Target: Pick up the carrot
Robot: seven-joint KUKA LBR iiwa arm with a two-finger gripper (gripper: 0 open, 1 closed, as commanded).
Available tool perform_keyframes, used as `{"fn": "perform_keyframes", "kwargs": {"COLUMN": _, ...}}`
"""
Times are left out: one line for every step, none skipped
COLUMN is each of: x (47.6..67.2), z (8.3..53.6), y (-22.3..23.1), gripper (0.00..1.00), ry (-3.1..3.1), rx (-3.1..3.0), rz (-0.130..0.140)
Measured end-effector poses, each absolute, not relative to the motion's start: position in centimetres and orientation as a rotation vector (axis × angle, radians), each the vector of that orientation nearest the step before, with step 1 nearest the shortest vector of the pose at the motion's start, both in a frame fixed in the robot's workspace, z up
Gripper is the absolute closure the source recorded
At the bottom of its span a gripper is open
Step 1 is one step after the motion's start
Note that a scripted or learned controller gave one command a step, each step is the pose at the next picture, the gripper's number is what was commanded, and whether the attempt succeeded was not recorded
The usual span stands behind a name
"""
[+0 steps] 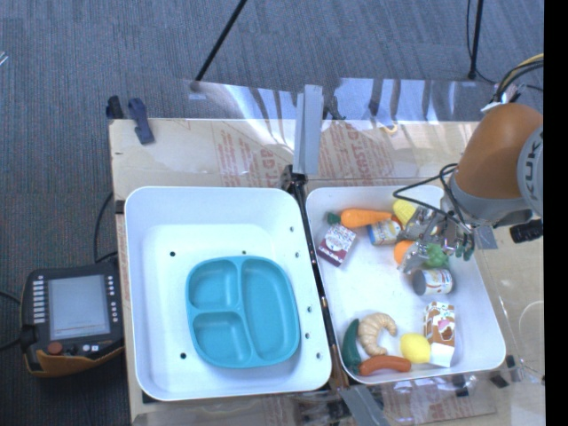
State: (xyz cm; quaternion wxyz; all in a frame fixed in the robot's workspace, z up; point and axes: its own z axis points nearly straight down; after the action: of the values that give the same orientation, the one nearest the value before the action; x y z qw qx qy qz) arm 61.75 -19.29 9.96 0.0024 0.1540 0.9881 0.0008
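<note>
Nearest the lens, a red sausage (384, 365) is noted at the right bin's (493, 313) front wall. The carrot (366, 217) lies at the rear, untouched. The gripper (432, 242) hovers right of it; finger state cannot be told. Approach step judged; leftward repositioning is needed.

Grey arm (497, 162) with orange band reached in from right, wrist angled down-left; gripper (432, 238) low inside right-hand bin.

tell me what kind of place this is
Probably a robotics lab: a grey carpeted floor, a black handheld teach pendant beside the bench, and two shallow white bins, one with toy food like an orange plastic carrot.
</note>
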Motion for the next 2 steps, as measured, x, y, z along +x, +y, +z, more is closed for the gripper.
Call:
{"fn": "perform_keyframes", "kwargs": {"x": 56.6, "z": 14.7, "y": -14.5, "gripper": 1.0, "ry": 3.083, "rx": 0.576, "rz": 0.003}}
{"fn": "perform_keyframes", "kwargs": {"x": 50.6, "z": 10.7, "y": -9.7, "gripper": 1.0, "ry": 3.09, "rx": 0.53, "rz": 0.005}}
